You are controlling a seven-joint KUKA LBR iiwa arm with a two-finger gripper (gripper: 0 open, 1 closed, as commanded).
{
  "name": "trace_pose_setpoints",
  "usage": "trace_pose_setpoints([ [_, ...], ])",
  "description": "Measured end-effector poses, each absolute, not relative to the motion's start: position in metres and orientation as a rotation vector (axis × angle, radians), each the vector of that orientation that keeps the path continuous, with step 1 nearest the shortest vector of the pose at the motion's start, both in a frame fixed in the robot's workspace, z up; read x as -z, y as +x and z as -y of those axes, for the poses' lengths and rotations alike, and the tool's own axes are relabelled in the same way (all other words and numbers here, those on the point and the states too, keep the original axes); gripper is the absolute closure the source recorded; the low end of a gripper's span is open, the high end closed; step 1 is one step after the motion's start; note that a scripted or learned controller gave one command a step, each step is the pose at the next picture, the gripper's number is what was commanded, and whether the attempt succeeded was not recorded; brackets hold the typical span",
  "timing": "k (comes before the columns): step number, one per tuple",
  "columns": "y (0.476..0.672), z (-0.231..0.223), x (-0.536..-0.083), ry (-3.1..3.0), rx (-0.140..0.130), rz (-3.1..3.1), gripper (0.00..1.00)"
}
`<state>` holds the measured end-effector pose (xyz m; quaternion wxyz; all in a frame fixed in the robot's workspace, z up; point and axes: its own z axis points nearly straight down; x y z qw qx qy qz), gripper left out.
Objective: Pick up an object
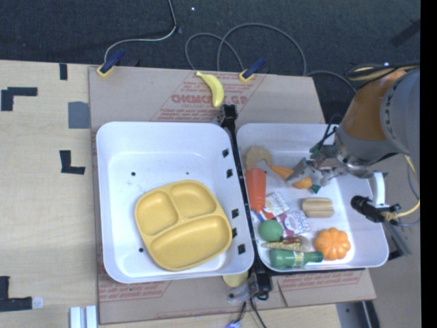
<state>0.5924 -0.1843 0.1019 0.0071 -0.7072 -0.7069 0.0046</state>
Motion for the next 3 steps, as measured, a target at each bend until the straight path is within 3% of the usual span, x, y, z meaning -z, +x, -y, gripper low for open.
trace_pose_setpoints([
  [1,0.614,0.158,-0.085,-2.220,-0.004,2.226,0.00],
  [2,0.615,0.159,-0.097,-2.226,0.001,2.229,1.00],
  [3,0.614,0.074,-0.191,-2.213,0.012,2.235,1.00],
])
